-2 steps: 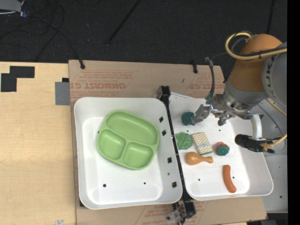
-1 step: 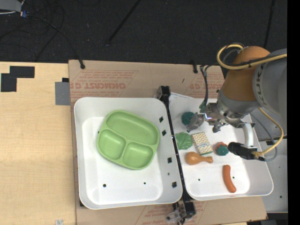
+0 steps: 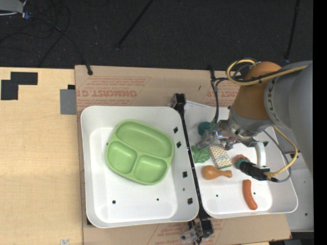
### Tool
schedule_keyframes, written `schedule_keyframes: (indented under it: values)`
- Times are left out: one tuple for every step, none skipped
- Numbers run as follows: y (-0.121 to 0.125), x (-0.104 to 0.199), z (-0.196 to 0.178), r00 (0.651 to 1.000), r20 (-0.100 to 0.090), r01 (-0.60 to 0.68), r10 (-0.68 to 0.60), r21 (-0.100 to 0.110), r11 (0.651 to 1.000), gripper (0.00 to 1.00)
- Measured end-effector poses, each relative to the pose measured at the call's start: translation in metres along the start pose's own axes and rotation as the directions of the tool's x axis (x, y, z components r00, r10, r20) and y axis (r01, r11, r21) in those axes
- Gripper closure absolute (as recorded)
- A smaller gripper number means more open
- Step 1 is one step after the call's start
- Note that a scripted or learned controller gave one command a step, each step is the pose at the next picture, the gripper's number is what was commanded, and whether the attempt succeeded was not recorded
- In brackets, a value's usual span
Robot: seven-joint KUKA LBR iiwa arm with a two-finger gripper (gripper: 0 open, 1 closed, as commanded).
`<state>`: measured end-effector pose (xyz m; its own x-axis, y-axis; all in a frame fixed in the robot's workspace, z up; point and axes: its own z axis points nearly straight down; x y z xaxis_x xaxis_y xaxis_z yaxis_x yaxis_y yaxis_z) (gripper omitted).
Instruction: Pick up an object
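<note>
The left bin [image 3: 97, 208] holds a green divided plate [image 3: 139, 151]. In the right bin [image 3: 283, 200] the arm's gripper [image 3: 217, 136] sits low over the clutter, looks like the reach-and-grab step; can't tell its state. Just near of it lie a patterned block [image 3: 220, 157], a drumstick [image 3: 216, 173] and a sausage [image 3: 249, 194]. Next it needs a clean close on one.

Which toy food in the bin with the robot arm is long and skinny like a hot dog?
The orange-red sausage, lying alone near that bin's front right corner. The drumstick beside it is shorter, with a fat round end.
</note>
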<state>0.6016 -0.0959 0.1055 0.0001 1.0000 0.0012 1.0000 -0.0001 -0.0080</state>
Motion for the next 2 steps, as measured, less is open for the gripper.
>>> schedule_keyframes:
  values:
    - [0.002, 0.000, 0.016, 1.000, 0.003, -0.003, 0.003, -0.011, 1.000, 0.00]
    - [0.002, 0.000, 0.006, 1.000, 0.000, -0.005, 0.005, -0.009, 1.000, 1.00]
